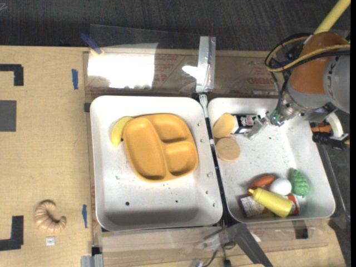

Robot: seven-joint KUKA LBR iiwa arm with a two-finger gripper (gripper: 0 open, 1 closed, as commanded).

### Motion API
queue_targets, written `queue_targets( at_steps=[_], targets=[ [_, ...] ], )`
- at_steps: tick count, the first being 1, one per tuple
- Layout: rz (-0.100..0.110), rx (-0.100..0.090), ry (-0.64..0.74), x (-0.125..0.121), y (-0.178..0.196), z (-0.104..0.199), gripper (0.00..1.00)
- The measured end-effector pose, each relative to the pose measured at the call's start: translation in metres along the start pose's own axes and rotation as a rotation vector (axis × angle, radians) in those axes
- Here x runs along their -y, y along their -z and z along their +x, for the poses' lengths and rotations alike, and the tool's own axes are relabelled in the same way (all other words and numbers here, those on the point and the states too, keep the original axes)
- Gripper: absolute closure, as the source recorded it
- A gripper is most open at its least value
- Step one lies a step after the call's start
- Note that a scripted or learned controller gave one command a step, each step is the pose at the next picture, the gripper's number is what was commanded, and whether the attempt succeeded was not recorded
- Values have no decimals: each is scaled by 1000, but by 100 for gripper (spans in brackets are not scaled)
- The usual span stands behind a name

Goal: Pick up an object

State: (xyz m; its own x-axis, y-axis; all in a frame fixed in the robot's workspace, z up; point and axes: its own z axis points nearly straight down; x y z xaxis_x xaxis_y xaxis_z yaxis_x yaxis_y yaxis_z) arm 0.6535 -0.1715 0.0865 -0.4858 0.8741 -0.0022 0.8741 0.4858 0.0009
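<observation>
The gripper (261,124) is seen empty, jaws spread, just right of the bun (223,125), judged light and squashy, best pinched gently across its middle

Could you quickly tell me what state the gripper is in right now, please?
Gripper: in the right bin, near its upper wall; open or closed cannot be told, and nothing is seen held.

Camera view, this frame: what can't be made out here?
- Gripper: too small and blurred to judge the fingers.
- Banana: mostly hidden under the orange tray.
- Small packet: label covered by the yellow bottle.
- Dark item near the gripper: too blurred to identify.
</observation>
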Motion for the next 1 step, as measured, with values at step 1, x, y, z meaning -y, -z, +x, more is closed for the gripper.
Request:
queue_targets(
  at_steps=[1],
  targets=[
    [-3,1,515,27,1,-22,0]
  ],
)
